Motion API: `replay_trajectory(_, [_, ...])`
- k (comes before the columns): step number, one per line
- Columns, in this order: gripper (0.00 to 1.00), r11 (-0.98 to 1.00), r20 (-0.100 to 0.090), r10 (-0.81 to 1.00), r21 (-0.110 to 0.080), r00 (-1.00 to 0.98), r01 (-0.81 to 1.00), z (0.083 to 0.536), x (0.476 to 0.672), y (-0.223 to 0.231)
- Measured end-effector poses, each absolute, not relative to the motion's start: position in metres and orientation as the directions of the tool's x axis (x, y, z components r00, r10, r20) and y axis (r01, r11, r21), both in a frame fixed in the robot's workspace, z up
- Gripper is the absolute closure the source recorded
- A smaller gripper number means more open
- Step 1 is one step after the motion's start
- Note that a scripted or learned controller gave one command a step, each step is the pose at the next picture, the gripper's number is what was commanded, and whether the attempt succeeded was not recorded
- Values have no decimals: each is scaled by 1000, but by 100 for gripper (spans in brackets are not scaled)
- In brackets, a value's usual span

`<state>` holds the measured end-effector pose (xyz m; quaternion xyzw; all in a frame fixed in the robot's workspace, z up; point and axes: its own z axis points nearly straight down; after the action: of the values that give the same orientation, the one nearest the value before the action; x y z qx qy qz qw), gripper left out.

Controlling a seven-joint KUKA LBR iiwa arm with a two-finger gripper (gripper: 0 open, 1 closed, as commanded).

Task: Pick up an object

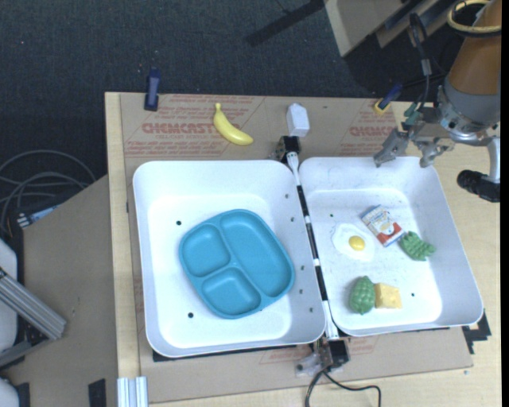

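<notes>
While my gripper (407, 154) hangs spread and empty over the right bin's (445, 208) far rim, I judge I'm at the approach: next I descend onto the fried egg (353, 242) mid-bin.

Dark blue-grey carpet (87, 48) covers the floor around the bench. Black cables (36, 187) coil on it at left, beside a grey metal rail (32, 306). A beige cabinet corner (370, 24) stands at top
</notes>
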<state>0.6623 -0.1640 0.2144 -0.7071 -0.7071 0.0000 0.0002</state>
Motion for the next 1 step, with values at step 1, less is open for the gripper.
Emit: replay_trajectory(1, [0, -1, 0, 1000, -3, 1, 1000, 88, 599, -183])
